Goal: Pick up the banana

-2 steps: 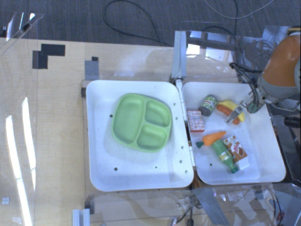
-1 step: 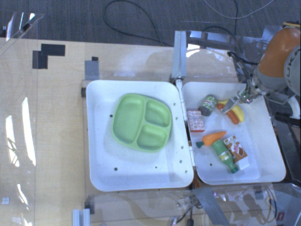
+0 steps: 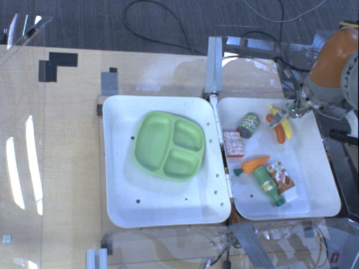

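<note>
The banana [image 3: 287, 129] is a small yellow piece lying at the upper right of the right bin [image 3: 320, 167], side by side with an orange piece [image 3: 279, 134]. My gripper [image 3: 283, 114] reaches in from the right and sits low, directly over the upper part of both pieces, covering their middles. A yellow tip [image 3: 271, 108] and an orange tip [image 3: 269, 117] poke out on the gripper's left side. Whether the banana is touched or gripped is hidden by the gripper body.
In the right bin also lie a dark can [image 3: 248, 124], a red and white box [image 3: 233, 143], a carrot [image 3: 255, 164], a green bottle [image 3: 267, 186] and a printed box [image 3: 282, 178]. The left bin [image 3: 118, 167] holds a green divided plate [image 3: 169, 145].
</note>
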Available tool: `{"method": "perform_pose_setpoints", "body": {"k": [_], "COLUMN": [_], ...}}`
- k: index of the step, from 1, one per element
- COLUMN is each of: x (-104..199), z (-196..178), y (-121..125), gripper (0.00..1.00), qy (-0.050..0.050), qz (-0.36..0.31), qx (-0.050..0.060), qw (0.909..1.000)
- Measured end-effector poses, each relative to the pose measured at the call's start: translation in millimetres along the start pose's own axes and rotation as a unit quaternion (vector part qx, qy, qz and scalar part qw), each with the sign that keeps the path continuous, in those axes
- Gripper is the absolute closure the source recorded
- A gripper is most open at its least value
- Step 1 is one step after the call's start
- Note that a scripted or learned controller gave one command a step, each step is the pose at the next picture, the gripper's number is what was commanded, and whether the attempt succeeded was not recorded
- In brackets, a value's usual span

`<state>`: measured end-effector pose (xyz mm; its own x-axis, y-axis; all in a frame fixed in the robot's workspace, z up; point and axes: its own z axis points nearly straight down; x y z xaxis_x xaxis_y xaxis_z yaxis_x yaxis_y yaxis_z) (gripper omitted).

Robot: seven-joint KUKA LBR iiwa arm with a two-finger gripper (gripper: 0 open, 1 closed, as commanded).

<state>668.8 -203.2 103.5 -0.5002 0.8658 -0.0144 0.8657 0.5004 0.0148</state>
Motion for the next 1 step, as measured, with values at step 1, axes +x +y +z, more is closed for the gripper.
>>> {"method": "perform_pose_setpoints", "body": {"k": [1], "x": [8.9], "z": [-122.1], "y": [11.2], "gripper": [1.0], "qy": [0.002], "qz": [0.089], "qx": [0.003], "qw": [0.996]}}
